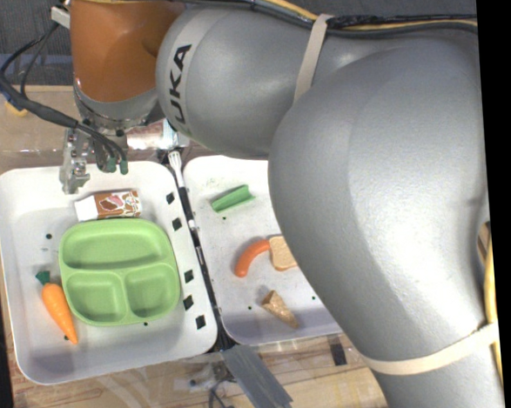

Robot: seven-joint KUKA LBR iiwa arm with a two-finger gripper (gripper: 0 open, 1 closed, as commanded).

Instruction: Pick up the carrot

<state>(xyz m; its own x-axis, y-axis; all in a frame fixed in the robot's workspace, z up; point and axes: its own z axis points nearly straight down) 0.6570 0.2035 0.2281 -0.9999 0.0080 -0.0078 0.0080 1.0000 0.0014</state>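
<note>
— So, what was held in the left shallow white bin point(25, 346)?

— A green three-compartment plastic tray point(118, 271) was laid in its middle, with nothing seen in its compartments. The orange carrot with a green top point(58, 310) was found just beside the tray's left edge, lying near the bin's left wall with its tip pointed toward the near edge. A small flat brown-and-white packet point(109, 204) was placed just behind the tray, toward the far wall.

— And the right shallow white bin point(247, 326)?

— A short green stick-shaped piece point(230, 199) was seen toward its far side. An orange curved sausage-like piece point(250, 256) was set near the middle, touching or nearly touching a tan bread-like slice point(282, 253) on its right. A smaller brown wedge-shaped piece point(278, 308) was left nearer the front. Much of that bin was covered by the grey arm point(377, 190).

— Where was the two-finger gripper point(94, 159)?

— It was hung over the far left corner of the left bin, well apart from the carrot. Nothing was seen between its fingers; whether they were parted or closed could not be told.
</note>
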